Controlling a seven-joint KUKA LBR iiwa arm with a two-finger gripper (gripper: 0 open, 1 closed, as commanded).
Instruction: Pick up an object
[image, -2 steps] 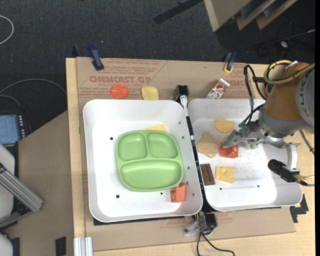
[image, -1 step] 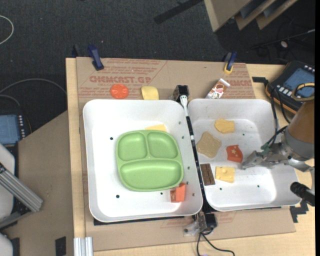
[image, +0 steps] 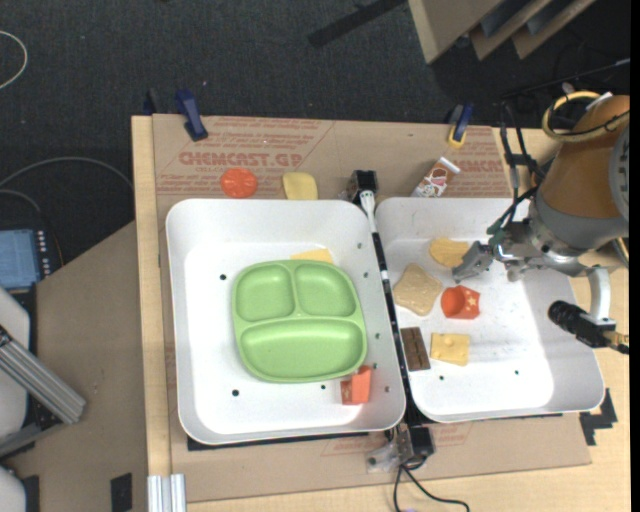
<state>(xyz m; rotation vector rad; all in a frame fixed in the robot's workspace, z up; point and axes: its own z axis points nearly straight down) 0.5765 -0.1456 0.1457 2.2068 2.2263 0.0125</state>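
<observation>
Camera view has my pincer (image: 478, 262) hovering over the right bin (image: 530, 395), near the worktop's right edge; can't tell its state.

place: pretty clearly a robotics lab, not anybody's kitchen
tabletop (image: 330, 140): brown board stamped CHEMCAST, held down by blue clamps (image: 190, 112)
bins: two shallow white bins (image: 200, 240) side by side, toy food inside
floor: dark carpet (image: 90, 60) with loose cables
extras: aluminium framing (image: 40, 385) at left, wires dangling at the front edge
</observation>
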